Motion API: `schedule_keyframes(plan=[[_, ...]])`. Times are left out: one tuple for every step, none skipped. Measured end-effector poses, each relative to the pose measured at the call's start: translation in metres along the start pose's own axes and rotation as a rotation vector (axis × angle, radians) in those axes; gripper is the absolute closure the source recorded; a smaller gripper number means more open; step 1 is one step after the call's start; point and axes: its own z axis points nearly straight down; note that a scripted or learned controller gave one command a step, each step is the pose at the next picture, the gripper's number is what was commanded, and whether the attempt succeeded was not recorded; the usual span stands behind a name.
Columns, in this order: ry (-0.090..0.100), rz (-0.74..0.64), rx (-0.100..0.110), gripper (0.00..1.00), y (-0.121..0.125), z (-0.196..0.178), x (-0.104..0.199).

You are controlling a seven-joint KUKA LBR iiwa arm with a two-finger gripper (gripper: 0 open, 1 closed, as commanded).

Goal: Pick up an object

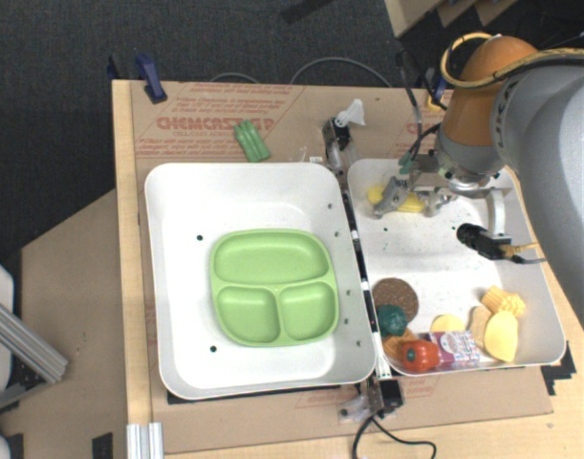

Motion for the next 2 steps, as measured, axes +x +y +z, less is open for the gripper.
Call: schedule_keyframes(plan=[[-0.007, 0.005, -0.001, 0.00, -0.0012, 0.0000, 0.0128], [-0.009, 0.005, 0.005, 1.00, -0.0029, -0.0089, 0.0116]])
